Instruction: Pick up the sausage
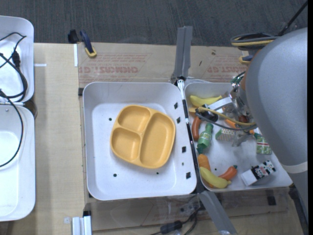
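Observation:
The sausage (196, 127), a short red-orange link, lies upright along the left wall of the right bin (230, 186), just below a yellow banana (205, 100). My gripper (233, 123) hangs low over the middle of that bin, a little right of the sausage, among tangled cables and a black part. The big grey arm (281, 97) covers the bin's right side. Nothing shows clearly held in the gripper.
A green bottle (205, 137) lies right beside the sausage. A second banana (213, 178), an orange-red pepper (229, 172), a cow-patterned box (261, 171) and a green can (262, 146) crowd the bin's near half. The left bin (98, 180) holds a yellow divided plate (143, 136).

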Motion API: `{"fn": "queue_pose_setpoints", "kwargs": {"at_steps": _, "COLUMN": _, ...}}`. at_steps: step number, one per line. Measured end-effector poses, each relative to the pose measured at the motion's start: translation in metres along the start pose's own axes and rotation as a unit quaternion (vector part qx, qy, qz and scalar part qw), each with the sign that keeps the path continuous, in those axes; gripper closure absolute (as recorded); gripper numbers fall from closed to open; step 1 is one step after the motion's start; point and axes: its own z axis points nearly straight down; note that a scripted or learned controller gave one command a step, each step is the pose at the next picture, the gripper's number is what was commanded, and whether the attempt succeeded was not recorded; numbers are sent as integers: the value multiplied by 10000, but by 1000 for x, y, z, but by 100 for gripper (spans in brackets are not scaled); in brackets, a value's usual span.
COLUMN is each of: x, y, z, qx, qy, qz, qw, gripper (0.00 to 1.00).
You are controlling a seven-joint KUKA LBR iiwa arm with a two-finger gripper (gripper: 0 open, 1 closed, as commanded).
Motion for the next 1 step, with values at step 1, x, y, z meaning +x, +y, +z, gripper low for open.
{"fn": "queue_pose_setpoints", "kwargs": {"at_steps": 1, "x": -105, "y": -22, "z": -46, "qx": 11, "qy": -5, "qz": 21, "qw": 10000, "gripper": 0}}
